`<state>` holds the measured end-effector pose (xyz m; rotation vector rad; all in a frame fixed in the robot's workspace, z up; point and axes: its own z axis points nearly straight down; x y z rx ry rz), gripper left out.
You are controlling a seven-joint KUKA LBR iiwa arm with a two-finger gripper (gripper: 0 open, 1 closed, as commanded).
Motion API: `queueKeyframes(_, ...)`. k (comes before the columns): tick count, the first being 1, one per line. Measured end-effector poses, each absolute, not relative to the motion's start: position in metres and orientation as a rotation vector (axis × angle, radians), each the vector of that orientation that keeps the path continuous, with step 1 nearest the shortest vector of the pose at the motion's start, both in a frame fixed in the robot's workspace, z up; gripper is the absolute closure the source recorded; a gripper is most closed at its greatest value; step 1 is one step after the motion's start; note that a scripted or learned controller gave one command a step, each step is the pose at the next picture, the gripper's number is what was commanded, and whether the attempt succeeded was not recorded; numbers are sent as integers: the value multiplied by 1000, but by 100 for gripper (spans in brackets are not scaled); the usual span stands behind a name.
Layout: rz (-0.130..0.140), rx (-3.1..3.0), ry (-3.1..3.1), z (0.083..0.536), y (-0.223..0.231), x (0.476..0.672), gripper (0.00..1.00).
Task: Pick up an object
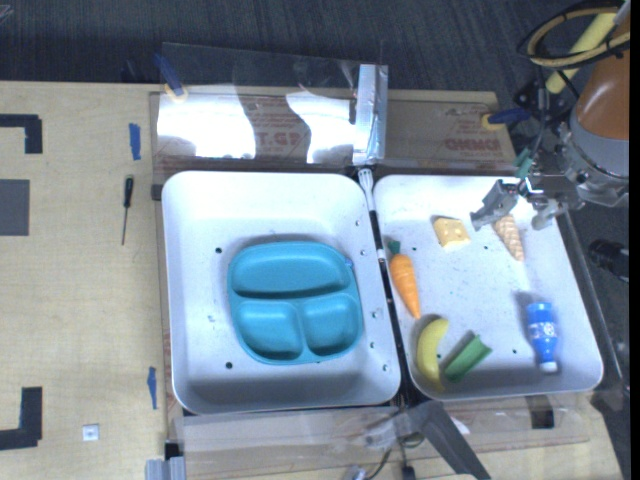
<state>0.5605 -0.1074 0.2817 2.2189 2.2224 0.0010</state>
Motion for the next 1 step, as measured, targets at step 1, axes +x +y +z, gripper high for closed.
queueKeyframes(1, 1, 2219, 2222, 282, -107, 561, 0)
